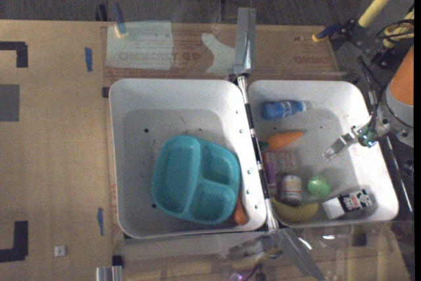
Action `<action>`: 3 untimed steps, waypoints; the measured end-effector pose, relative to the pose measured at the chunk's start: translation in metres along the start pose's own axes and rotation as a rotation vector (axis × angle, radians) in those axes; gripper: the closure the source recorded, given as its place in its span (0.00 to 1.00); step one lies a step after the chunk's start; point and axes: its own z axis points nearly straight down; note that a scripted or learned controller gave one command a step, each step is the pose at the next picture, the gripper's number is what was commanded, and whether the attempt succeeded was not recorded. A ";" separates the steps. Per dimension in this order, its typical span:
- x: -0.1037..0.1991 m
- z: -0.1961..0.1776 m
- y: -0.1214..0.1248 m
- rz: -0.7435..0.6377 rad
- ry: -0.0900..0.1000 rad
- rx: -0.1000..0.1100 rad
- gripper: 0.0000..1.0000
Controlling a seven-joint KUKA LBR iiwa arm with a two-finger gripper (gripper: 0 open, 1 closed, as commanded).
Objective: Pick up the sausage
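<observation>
The sausage point(240, 214) looks like a small orange-brown piece in the left bin point(131, 108), wedged between the teal divided plate point(196, 178) and the bin's front right corner; part of it is hidden by the plate's rim. My gripper point(335, 149) hangs over the right side of the right bin point(342, 92), above bare floor, far from the sausage and across the divider. Nothing shows in its grasp.
The right bin holds a blue bottle point(283, 108), a carrot point(285, 139), a pink packet point(270, 166), a small jar point(291, 187), a green ball point(318, 187), a banana point(296, 210) and a black-and-white box point(350, 203). A metal divider point(245, 102) separates the bins.
</observation>
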 end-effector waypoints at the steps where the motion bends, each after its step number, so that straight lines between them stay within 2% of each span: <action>1: -0.020 0.077 -0.026 -0.291 0.002 0.001 0.00; 2: -0.005 0.067 0.057 -0.395 -0.001 -0.002 0.00; 3: -0.030 0.103 0.120 -0.408 -0.001 -0.002 0.00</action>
